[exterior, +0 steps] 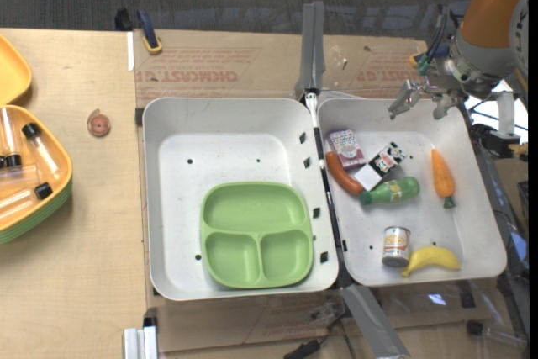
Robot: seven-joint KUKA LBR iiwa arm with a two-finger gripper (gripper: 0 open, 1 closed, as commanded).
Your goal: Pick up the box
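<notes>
Main risk first: your target sits in a tight pile. The small black-and-white printed cardboard box (380,166) lies in the right-hand shallow white plastic bin (483,256), just above its centre, touching the green plastic bottle (391,192) at its 6 o'clock and close to the red sausage-shaped toy (340,171) at its 9 o'clock. A descent slightly off will likely clip the bottle or pinch two items together.

The two-finger metal gripper (424,97) hangs over that bin's 12 o'clock rim, fingers spread apart, nothing between them. It's well apart from the box, so you need a long move toward 7 o'clock.

Largest to smallest:
- left-hand white plastic bin (168,206), smooth, rounded corners
- pale green three-compartment plastic tray (256,235) inside it, matte
- yellow banana (435,260), curved, at 5 o'clock in the right bin
- orange carrot-shaped toy (442,173), tapered, at 3 o'clock
- pink printed packet (345,147), flat, could be mistaken for the box
- small printed tin can (396,245), cylindrical, would roll if nudged
</notes>
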